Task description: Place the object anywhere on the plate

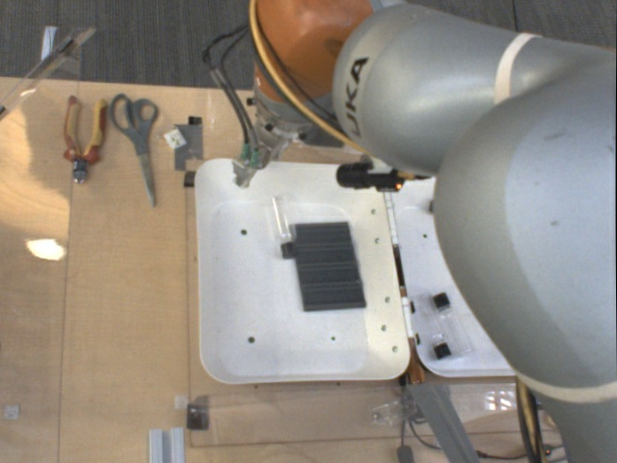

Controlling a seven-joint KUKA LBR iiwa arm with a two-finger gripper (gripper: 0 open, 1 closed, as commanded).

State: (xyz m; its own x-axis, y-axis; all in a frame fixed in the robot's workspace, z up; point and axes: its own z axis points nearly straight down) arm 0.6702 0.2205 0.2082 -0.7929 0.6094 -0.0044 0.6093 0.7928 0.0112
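Scissors (138, 135) and pliers (81, 135) beside left bin (222, 287)

Dark ribbed plate (329, 265) flat mid left bin; clear stick, black-tipped (282, 226), touching its upper-left corner.

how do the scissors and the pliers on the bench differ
The scissors have grey handles; the pliers have red and yellow ones. The scissors are longer, their blades reaching nearer the camera than the pliers' short dark nose. The scissors lie nearer the left bin. Both rest flat on the wooden bench, handles pointing away.
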